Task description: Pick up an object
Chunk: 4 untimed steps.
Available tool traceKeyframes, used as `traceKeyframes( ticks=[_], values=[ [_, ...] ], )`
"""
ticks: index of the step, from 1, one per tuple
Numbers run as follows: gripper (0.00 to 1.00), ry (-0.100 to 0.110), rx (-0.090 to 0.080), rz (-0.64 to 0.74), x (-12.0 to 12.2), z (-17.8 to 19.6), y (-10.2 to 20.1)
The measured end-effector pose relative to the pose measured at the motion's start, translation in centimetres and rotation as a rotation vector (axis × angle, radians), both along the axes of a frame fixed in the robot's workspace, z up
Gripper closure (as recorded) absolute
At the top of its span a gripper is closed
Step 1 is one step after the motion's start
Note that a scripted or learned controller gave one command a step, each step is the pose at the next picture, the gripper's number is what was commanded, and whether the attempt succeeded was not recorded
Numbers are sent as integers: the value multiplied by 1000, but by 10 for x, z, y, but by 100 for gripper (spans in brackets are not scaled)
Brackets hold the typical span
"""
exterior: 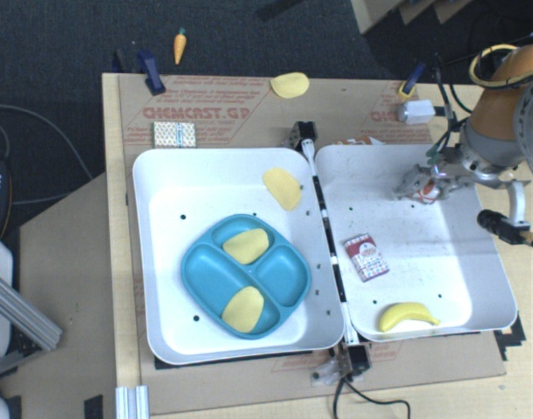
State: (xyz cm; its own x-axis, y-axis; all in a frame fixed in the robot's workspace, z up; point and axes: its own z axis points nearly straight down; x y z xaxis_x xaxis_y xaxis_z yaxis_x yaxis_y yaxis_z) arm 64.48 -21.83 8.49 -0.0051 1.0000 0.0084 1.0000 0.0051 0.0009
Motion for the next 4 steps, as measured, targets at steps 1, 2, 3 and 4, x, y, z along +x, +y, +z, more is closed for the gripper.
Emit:
traceKeyframes(
  ticks=[1,2,3,4],
  values=[
    [100,8,-3,1,-2,9,-2],
    [100,29,-5,-5,3,15,56],
    [100,22,-10,-5,-3,1,113],
    [100,-1,-9,-4,-34,136,151]
  ],
)
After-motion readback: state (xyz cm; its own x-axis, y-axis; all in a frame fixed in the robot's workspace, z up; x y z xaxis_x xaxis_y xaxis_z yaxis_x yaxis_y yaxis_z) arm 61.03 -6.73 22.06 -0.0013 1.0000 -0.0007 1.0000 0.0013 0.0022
